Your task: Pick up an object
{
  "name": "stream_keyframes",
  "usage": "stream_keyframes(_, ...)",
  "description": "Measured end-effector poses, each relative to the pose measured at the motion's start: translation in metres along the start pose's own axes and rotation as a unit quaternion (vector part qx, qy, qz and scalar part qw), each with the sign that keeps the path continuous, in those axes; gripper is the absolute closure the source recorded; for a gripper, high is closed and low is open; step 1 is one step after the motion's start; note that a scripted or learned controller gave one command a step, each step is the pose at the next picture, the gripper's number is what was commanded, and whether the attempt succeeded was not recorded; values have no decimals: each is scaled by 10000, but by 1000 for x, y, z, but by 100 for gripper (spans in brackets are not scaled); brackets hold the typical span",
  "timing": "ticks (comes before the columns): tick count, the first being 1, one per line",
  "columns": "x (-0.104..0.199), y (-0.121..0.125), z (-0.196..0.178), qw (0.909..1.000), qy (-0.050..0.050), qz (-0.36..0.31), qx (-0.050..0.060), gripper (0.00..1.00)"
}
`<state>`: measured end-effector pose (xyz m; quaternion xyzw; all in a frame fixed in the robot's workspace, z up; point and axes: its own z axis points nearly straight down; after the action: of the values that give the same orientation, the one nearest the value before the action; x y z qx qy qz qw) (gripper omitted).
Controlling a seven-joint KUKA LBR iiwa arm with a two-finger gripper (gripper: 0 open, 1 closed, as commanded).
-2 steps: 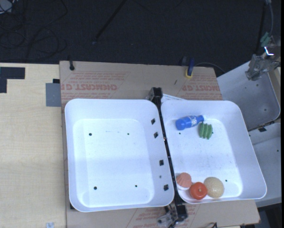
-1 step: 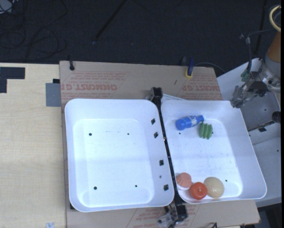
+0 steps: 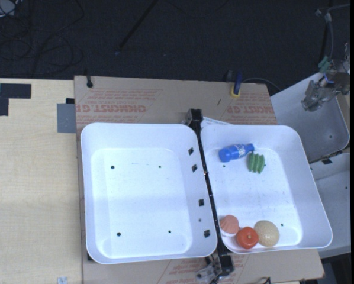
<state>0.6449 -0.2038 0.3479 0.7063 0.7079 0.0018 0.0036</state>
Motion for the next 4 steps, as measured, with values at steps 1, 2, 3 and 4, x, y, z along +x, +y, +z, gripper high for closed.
stream_keyframes(1,13,0,-94,10000,-1,-4,-8,100)
stream_keyframes(2,3,-6,35,9999,30,18,110,100)
stream_keyframes(3,13,0,-39,10000,4,0,12,100)
stream_keyframes(4,-5,-7,87,9999,28,20,106,100)
